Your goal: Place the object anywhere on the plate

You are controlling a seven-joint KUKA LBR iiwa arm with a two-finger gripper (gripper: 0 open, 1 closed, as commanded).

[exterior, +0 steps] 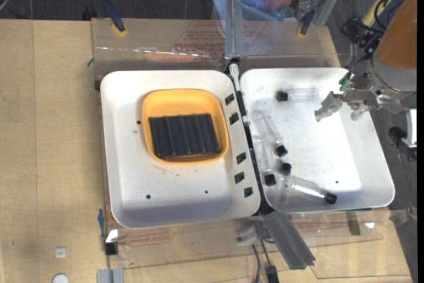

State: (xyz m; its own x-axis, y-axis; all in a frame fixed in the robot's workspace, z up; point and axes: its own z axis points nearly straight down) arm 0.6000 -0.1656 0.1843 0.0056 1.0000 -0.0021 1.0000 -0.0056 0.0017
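Tool: fingers apart, unladen, above right bin. Clear tubes lying in that bin; orange plate in left bin. Risk: slippery, see-through tubes, likely missed grasp.

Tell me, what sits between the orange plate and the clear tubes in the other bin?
In the camera view, the raised bin walls with black clips separate the plate from the tubes.
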